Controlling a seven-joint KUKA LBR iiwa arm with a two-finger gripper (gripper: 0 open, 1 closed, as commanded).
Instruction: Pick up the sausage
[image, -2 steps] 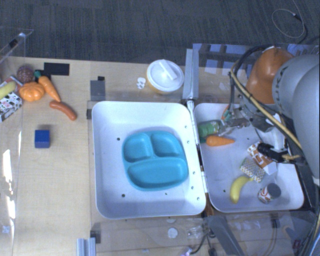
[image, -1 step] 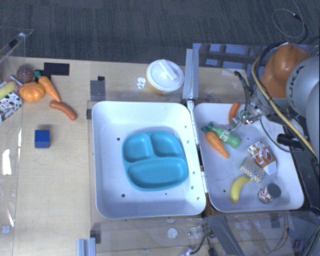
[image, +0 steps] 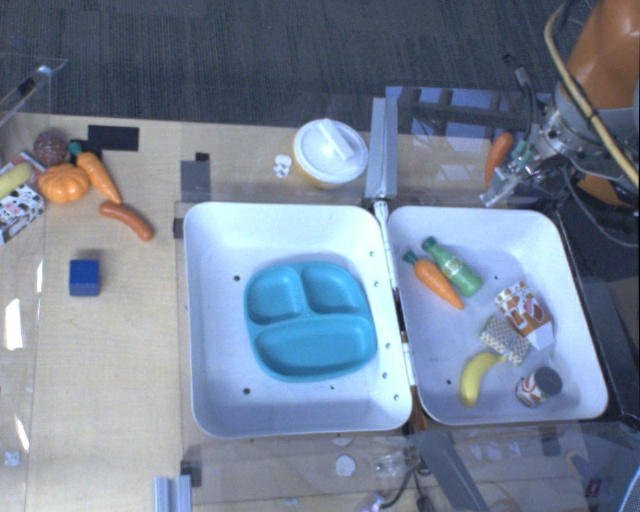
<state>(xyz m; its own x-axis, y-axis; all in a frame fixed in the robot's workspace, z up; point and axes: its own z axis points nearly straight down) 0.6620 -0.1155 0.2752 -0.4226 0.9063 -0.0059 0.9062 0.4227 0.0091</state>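
Pale wooden bench (image: 100, 400), dark carpet (image: 250, 50)

The wooden bench (image: 120, 330) bears two white bins (image: 210, 300) (side by side), a blue cube (image: 85, 277), a sausage (image: 127, 220), a small pumpkin (image: 64, 184) and a white lidded bowl (image: 331, 152).

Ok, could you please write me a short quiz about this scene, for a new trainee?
1. True or false: the blue plate lies in the bin on the right of the view.
2. Where does the sausage lie? A) inside a white bowl; B) on the bench, to the left of both bins; C) on the blue plate.
3. Fill in the gap: the banana lies in the ____ bin of the view.

Key: 1 false, because it lies in the left bin; 2 B; 3 right.
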